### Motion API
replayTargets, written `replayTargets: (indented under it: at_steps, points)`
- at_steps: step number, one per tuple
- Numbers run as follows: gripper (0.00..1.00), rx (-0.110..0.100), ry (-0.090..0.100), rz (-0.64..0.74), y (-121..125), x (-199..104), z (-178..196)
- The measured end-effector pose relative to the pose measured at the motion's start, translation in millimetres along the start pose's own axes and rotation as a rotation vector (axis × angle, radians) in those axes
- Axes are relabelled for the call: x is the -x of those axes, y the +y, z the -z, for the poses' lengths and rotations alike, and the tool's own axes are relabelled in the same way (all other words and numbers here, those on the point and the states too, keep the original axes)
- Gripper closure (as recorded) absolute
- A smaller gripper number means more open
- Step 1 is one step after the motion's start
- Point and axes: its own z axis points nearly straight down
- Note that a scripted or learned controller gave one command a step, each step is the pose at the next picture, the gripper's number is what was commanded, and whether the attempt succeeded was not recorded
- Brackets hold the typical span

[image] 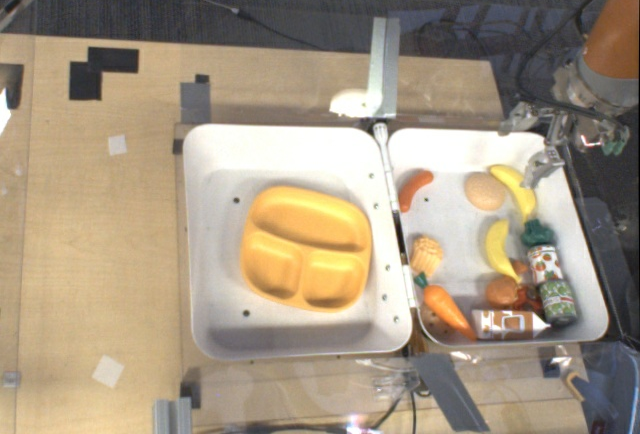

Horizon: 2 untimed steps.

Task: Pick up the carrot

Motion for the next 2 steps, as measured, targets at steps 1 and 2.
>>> replayTargets:
  at_steps: [1,2]
  points:
    - [0.0,0.009,0.017,0.146,30,2,-93]
    - [0.0,0.003,0.004,0.011,2,-2,-19]
